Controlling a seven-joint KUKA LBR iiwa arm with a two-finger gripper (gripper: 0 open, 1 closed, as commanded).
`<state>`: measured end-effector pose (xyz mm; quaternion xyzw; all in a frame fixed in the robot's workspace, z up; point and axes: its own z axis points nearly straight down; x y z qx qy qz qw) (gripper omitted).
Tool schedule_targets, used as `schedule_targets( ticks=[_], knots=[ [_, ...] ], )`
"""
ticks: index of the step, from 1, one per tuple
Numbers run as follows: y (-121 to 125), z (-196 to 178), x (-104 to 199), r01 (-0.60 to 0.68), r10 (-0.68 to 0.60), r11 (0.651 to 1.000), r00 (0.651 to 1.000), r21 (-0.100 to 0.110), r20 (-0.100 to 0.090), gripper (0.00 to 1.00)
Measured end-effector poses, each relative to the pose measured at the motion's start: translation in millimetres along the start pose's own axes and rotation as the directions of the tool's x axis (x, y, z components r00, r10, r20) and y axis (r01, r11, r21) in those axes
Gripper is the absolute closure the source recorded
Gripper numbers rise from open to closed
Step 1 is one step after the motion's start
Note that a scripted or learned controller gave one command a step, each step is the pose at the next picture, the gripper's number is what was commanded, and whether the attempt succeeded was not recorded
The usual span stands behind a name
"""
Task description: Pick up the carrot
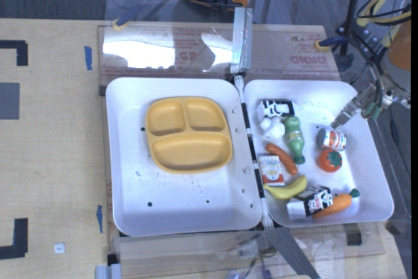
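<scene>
Orange carrot (334,204) beside milk carton (309,203), banana (288,189); claw (341,119) grip indiscernible

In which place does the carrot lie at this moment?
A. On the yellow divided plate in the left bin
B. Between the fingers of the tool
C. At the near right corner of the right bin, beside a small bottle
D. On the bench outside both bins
C: the carrot lies in the near right corner of the right bin, against the small bottle, apart from the tool.
</scene>
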<state>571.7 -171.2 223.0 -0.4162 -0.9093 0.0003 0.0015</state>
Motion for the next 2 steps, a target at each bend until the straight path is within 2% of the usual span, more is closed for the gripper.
schedule_targets(
  ticks=[1, 2],
  knots=[
    [-97.9, -45.1, 14.3, -0.237, 0.237, 0.971, 0.971, 0.001, -0.002, 1.00],
    [-66.6, 16.7, 62.0, -0.238, 0.238, 0.971, 0.971, 0.000, 0.000, 1.00]
  ],
)
